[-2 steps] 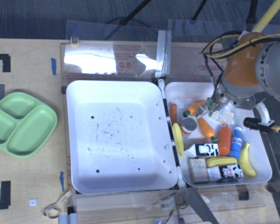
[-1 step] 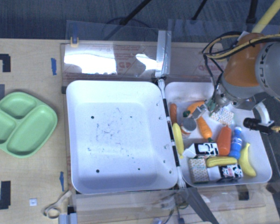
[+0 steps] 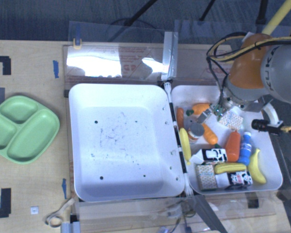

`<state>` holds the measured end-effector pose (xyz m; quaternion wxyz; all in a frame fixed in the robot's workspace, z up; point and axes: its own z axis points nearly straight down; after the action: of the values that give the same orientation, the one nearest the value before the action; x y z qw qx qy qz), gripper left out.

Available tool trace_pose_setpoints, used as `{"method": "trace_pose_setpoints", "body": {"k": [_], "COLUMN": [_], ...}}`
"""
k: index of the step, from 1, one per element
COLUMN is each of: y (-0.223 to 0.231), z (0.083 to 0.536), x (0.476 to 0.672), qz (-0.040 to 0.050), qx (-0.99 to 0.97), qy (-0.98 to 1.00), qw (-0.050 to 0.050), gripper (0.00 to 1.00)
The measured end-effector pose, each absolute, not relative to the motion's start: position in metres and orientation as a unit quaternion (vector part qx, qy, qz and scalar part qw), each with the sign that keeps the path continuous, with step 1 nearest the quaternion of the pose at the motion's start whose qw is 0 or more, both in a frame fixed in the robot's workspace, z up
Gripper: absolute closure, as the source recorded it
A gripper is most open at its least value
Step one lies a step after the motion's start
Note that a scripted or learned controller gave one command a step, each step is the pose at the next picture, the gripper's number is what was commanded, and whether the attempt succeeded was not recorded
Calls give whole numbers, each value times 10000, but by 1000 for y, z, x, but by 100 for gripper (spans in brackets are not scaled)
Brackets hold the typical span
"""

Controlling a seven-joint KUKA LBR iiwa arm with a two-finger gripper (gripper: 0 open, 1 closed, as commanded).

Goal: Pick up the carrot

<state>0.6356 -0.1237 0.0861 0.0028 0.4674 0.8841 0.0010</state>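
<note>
The carrot (image 3: pixel 210 134), a short orange tapered piece, lies slanted in the right bin (image 3: pixel 274 181), near its middle left. Another orange piece (image 3: pixel 200 108) rests at the back of that bin. My gripper (image 3: pixel 218 111) hangs from the grey arm with its orange band (image 3: pixel 246 68) over the bin's back part. It sits just right of the back orange piece and a little up and right of the carrot. Nothing visibly rests between its tips.
The right bin also holds a grey round lid (image 3: pixel 196 129), two bananas (image 3: pixel 185 143) (image 3: pixel 256 166), a blue bottle (image 3: pixel 245 148), an orange-red bottle (image 3: pixel 233 145) and cartons (image 3: pixel 214 155). The left bin (image 3: pixel 87 101) is beside it. A green divided plate (image 3: pixel 22 128) lies far left.
</note>
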Motion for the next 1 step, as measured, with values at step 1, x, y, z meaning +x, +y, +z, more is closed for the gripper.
{"method": "trace_pose_setpoints", "body": {"k": [1], "y": [-124], "z": [99], "x": [638], "qz": [33], "qx": [4680], "qy": [8837], "qw": [75], "gripper": [100]}}
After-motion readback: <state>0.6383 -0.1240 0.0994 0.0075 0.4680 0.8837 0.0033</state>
